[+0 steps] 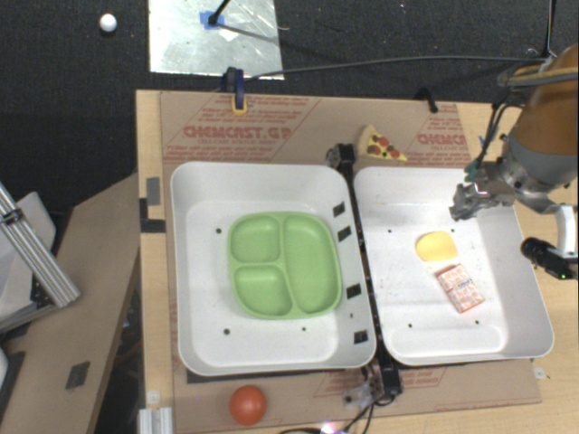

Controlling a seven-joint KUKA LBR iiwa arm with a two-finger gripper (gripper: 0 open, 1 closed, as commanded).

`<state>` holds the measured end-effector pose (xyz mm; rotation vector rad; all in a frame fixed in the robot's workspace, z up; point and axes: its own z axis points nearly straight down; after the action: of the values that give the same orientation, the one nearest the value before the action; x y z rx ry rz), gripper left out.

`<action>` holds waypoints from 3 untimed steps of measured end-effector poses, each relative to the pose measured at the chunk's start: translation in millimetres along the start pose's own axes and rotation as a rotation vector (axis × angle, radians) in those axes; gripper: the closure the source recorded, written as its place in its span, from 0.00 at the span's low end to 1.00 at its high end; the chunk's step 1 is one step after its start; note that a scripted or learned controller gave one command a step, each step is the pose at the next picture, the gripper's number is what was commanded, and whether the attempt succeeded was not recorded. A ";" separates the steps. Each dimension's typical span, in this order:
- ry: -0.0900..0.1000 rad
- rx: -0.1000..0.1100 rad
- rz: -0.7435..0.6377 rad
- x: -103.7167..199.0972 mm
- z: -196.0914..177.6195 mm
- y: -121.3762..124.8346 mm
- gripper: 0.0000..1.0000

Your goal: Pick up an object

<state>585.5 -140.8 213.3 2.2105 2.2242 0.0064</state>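
Pickup wasn't done: we saw tool (463, 202) above right bin (520, 333), grip state unclear; yellow piece (435, 246) & pink packet (460, 288) lay untouched.

The grey arm (543, 143) comes in from three o'clock, its orange band (552, 107) high near two o'clock. The wrist bends toward nine o'clock, and the dark pincer (463, 204) hangs low at its end.
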 end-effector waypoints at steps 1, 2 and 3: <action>0.000 0.000 0.000 -0.2 -48.7 2.0 1.00; 0.003 0.006 -0.002 46.7 -32.7 -7.3 1.00; 0.004 0.005 -0.004 102.9 -37.6 -15.9 1.00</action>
<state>568.7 -37.9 250.7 2.2106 2.2329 0.0047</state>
